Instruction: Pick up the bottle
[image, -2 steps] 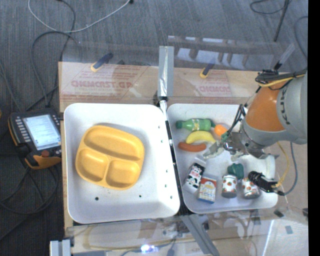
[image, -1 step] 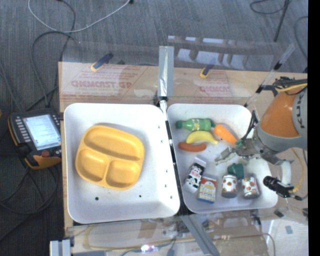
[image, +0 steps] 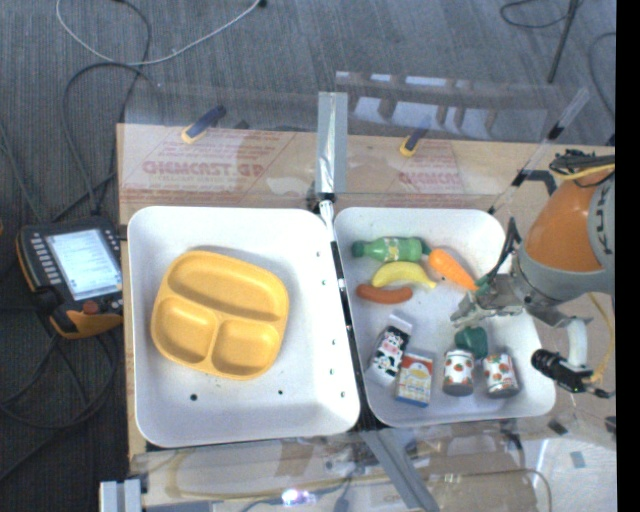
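Note:
The bottle (image: 390, 248) is green with a yellow cap and lies on its side at the far end of the right bin (image: 520, 400). My gripper (image: 480, 306) hangs low over the right side of that bin, about a hand's width to the right of the bottle and nearer the front. It sits just past the carrot (image: 452, 268) and above a small dark green object (image: 472, 340). Nothing of the bottle is near it.
Beside the bottle lie a banana (image: 403, 274) and a red sausage (image: 384, 294). A cow-print carton (image: 390, 350), a juice box (image: 414, 380) and two cans (image: 458, 370) (image: 500, 372) stand along the front. The left bin (image: 150, 400) holds a yellow divided tray (image: 220, 312).

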